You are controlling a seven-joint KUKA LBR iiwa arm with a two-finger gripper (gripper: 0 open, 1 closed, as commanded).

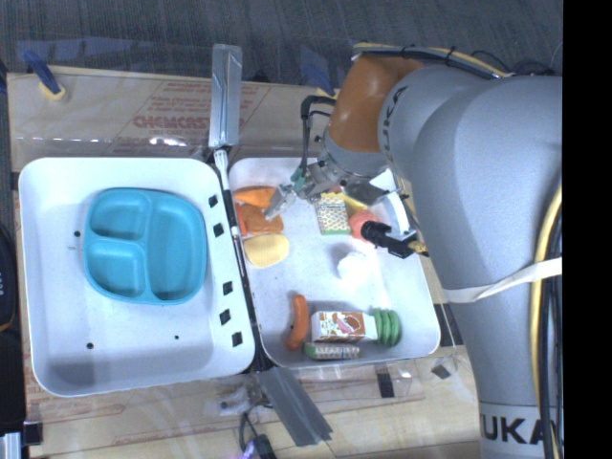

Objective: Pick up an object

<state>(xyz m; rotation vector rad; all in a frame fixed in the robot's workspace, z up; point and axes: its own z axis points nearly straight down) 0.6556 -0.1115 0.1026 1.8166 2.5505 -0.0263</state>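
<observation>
We judge this the approach step: nothing lifted. The gripper (287, 197) sits low at the far-left corner of the right white bin (406, 299), beside an orange rounded toy piece (254, 197); open or closed, we cannot tell. Next: settle over it, close, lift straight. The grey arm (459, 161) leans in from the surface's right edge, wrist bent down.
</observation>
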